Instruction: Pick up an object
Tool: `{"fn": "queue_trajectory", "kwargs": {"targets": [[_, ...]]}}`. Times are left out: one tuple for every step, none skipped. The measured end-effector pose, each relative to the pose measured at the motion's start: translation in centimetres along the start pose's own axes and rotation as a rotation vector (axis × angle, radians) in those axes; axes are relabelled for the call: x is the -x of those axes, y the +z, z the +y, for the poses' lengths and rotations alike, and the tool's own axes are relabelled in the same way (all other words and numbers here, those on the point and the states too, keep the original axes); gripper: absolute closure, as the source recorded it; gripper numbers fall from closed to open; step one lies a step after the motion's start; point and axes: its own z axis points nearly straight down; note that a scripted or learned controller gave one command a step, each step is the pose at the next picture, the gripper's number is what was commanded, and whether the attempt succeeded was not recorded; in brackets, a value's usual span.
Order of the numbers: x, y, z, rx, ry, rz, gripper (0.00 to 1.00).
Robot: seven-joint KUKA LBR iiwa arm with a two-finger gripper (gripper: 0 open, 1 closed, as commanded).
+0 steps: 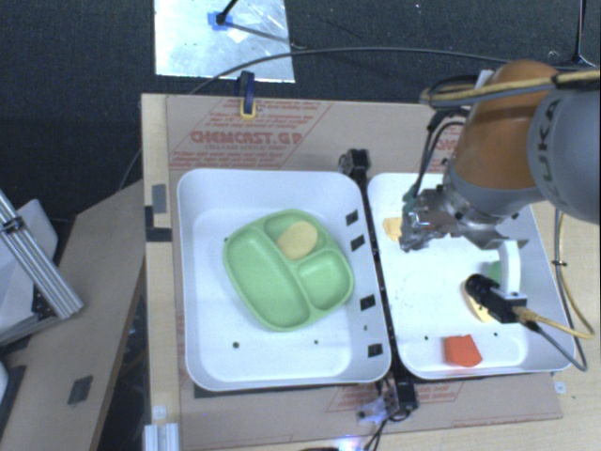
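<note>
Both bins are plain white, the left bin (211, 346) as well as the right bin (427, 280), and small black tabs (358, 242) sit along the edge between them. The divided plate (272, 294) is light green, and the lump (299, 240) on it is pale yellow. The block (462, 350) is orange. The arm (568, 148) is grey with an orange band (502, 130). The board (310, 125) is tan with red lettering.
</note>
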Motion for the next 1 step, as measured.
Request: {"fn": "queue_trajectory", "kwargs": {"targets": [[-6.44,0.21,-0.36,0.000,-0.002,0.001,1.00]]}}
